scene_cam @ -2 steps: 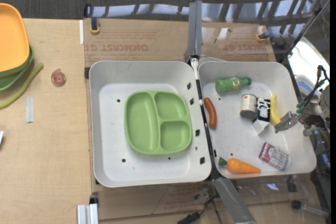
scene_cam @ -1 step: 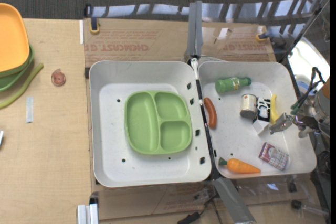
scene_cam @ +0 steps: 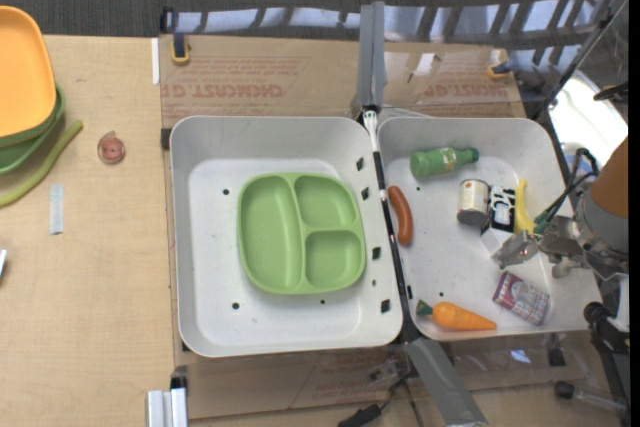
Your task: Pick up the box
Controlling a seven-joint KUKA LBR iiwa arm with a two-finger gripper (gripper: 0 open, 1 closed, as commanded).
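Box (scene_cam: 521,298): small flat packet with red and white print, lying in the right bin near its right wall, toward the near edge; it lies tilted, long side running diagonally.
Tool (scene_cam: 522,251): metallic, at the right side of the right bin, just above the box in the view; nothing is seen between its fingers, and whether they are spread or closed cannot be told.
Arm (scene_cam: 610,205): grey with an orange band, entering from the right edge over the right bin's wall.
Right bin (scene_cam: 470,131): shallow, white, holding the box and five other items.
Green bottle (scene_cam: 444,159): lying on its side near the far wall of the right bin.
Sausage (scene_cam: 402,214): reddish brown, lying along the left wall of the right bin.
Can (scene_cam: 472,201): small cylinder near the middle of the right bin, beside a black and yellow item (scene_cam: 508,206).
Carrot (scene_cam: 462,317): orange with a green top, at the near edge of the right bin, left of the box.
Left bin (scene_cam: 200,215): white, holding a green divided plate (scene_cam: 300,233) with three compartments.
Bench (scene_cam: 90,295): light wood, bearing stacked orange and green plates (scene_cam: 22,90) at the far left and a small pink object (scene_cam: 112,148).
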